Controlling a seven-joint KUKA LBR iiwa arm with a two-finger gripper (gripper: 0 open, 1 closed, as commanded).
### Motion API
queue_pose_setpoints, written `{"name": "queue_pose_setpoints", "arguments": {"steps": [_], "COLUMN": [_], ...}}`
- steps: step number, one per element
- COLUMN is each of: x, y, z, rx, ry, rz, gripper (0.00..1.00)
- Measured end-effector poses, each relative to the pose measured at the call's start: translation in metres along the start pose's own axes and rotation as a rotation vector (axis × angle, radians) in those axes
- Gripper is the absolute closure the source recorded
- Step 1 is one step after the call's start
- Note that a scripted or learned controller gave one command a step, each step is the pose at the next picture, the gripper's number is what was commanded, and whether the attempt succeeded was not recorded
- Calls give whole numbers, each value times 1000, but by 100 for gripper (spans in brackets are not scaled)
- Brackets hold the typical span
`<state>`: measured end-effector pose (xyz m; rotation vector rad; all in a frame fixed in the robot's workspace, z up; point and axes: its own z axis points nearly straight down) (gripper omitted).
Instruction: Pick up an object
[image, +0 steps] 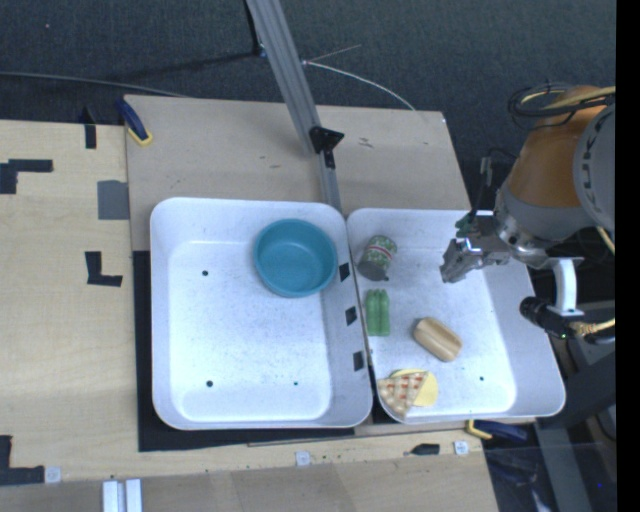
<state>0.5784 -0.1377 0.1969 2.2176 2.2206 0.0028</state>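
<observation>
My gripper (455, 268) hangs over the right bin (500, 400), near its right side, with nothing visibly held. Below it and a little left lies a tan bread-like roll (437, 338). A green oblong piece (377, 311) lies along the bin's left wall. A grey-green can-like object (376, 256) sits at the bin's upper left. A yellow and red checked item (406, 390) rests at the bin's front left corner. A blue bowl (295, 257) stands in the left bin (200, 380), at its upper right.
A slanted metal pole (295, 90) runs from the top down to the gap between the bins. The arm's orange band (555, 150) and cables occupy the right side. Wooden bench surrounds the bins.
</observation>
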Motion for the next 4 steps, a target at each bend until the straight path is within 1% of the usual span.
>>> {"name": "queue_pose_setpoints", "arguments": {"steps": [1,2,3,4], "x": [55,108,157,204], "y": [0,11,19,26], "z": [6,8,-7,-8], "rx": [6,5,4,5], "ry": [3,3,2,3], "rz": [-5,-5,-5,-5], "gripper": [100,100,100,100]}}
